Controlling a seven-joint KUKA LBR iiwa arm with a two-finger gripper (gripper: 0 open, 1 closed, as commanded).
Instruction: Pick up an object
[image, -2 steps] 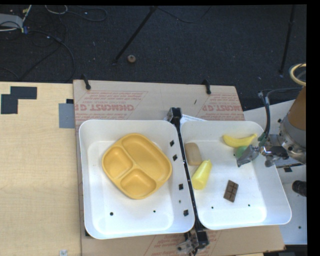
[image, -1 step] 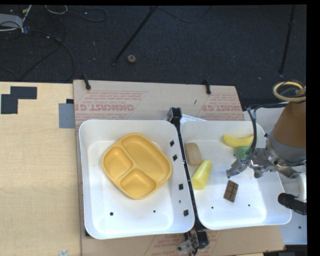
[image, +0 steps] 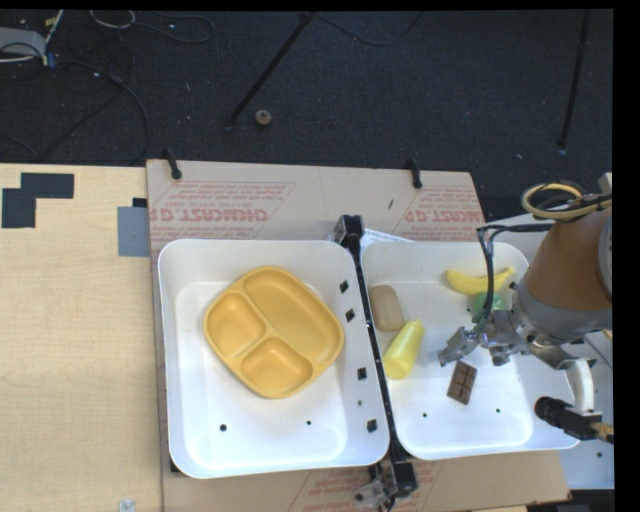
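Observation:
The right bin (image: 480, 440) holds a yellow banana (image: 478, 280) at its far side, a tan oval block (image: 386, 307), a yellow cup-like piece (image: 403, 348) lying on its side, and a brown chocolate bar (image: 462, 381). My gripper (image: 472, 345) hangs over the bin's middle, just above and beside the chocolate bar, right of the yellow piece. Its dark fingers (image: 455, 349) point left, spread apart, with nothing between them. The arm's orange band (image: 565, 265) rises behind it and covers the bin's right part.
The left bin (image: 190, 400) holds a yellow divided plate (image: 272, 331). A black divider (image: 365, 340) runs between the bins. Cardboard lies under both bins, and a wooden bench top stretches to the left. Cables loop at the arm's upper right.

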